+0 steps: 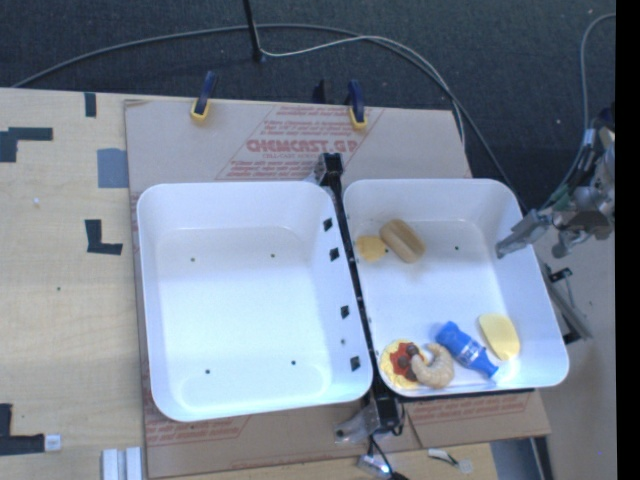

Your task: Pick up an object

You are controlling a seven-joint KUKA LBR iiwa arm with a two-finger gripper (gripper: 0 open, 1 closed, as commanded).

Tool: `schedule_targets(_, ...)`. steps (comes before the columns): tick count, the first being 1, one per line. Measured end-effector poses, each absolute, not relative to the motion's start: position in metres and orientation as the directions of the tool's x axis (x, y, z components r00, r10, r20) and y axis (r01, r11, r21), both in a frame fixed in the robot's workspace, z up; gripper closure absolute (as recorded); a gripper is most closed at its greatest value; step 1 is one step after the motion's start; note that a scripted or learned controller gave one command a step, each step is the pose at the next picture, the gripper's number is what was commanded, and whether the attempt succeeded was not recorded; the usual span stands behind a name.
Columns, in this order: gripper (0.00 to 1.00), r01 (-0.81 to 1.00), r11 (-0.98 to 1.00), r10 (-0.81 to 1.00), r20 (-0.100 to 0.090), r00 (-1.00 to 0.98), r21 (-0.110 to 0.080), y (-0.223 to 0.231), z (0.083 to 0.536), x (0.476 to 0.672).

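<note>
The right bin point(500, 200) holds several small objects. A tan bread-shaped piece point(402, 239) lies near the bin's far left, with a small yellow piece point(371, 248) touching it. At the near edge lie a blue bottle-like object point(465, 349), a yellow oval piece point(499, 336) and a red and tan curled item point(420, 364). My gripper point(530, 233) hangs at the right rim of this bin, off to the right of all the objects and apart from them. Nothing is seen held in it.
The left bin point(150, 268) stands beside the right one, with a black divider strip point(345, 288) between them. Both rest on a cardboard sheet point(280, 143) held by two clamps. Cables point(420, 63) run across the dark floor behind.
</note>
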State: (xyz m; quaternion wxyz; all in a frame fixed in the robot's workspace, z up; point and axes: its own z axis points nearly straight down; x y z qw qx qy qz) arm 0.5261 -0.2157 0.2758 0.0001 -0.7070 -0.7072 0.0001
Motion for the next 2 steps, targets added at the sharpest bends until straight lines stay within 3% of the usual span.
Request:
schedule_targets(1, 0.00, 1.000, 0.003, 1.000, 0.003, -0.003, -0.011, -0.168, 0.149, 0.559)
schedule_targets(2, 0.00, 1.000, 0.006, 1.000, 0.000, -0.006, -0.003, -0.096, 0.082, 0.609)
